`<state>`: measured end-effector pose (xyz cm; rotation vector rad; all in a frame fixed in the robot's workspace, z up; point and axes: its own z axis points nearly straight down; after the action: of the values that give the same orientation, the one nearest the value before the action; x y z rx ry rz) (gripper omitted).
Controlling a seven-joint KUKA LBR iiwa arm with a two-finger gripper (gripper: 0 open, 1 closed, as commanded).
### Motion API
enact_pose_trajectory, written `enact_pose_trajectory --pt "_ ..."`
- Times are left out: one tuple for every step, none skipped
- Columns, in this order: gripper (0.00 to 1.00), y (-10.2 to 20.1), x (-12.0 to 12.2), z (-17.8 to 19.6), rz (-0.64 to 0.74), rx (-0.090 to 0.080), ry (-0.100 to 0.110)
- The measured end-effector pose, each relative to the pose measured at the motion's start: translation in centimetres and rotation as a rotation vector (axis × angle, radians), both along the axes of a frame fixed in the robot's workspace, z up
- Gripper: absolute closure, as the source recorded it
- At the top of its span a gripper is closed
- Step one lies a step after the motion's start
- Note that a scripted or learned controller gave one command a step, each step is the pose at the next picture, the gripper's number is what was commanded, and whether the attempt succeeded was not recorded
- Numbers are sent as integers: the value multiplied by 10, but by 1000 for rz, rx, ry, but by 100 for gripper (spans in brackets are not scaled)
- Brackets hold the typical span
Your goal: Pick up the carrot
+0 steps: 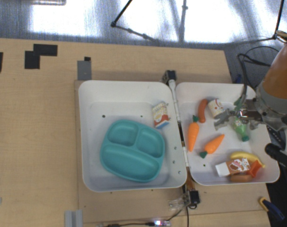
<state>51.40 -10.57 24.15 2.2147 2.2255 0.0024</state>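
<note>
Gripper [227,116] hovers in the right bin [271,176], whether parted or closed I cannot tell; nearest carrot [212,145] lies just below-left of it, long axis diagonal, leafy end lower-left.

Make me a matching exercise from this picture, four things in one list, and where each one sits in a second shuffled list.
Things:
1. teal divided plate
2. small carton
3. banana
4. green bottle

Places:
A. right bin, near its front right corner
B. left bin, by its right wall near the back
C. right bin, just under the gripper
D. left bin, in the middle of the floor

Pairs: 1-D, 2-B, 3-A, 4-C
</note>
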Motion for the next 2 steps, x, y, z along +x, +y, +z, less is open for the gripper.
enact_pose_trajectory --pt "0 8 17 -151 284 -4 -6" --pt "0 9 16 -152 284 -2 -2"
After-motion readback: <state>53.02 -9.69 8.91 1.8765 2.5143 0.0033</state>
